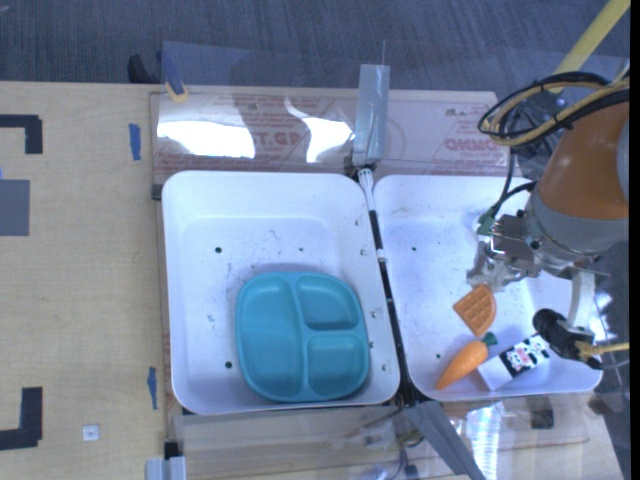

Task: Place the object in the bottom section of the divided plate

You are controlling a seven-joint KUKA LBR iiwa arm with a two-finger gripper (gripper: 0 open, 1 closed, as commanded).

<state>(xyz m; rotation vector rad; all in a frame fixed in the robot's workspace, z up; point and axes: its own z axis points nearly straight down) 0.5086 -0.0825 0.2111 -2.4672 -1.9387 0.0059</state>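
A teal divided plate (300,336) lies in the left bin (190,218), with one long section on its left and two smaller ones on its right. In the right bin (420,238) lie an orange waffle-like piece (476,310), a toy carrot (464,362) and a small black-and-white box (524,356). My gripper (494,271) hangs over the right bin, directly above the waffle piece's upper edge. Whether it touches the piece is unclear.
The grey divider wall (380,268) between the two bins runs just right of the plate. The arm's orange band (592,168) and looping cables (530,108) hang over the right bin's far right side.
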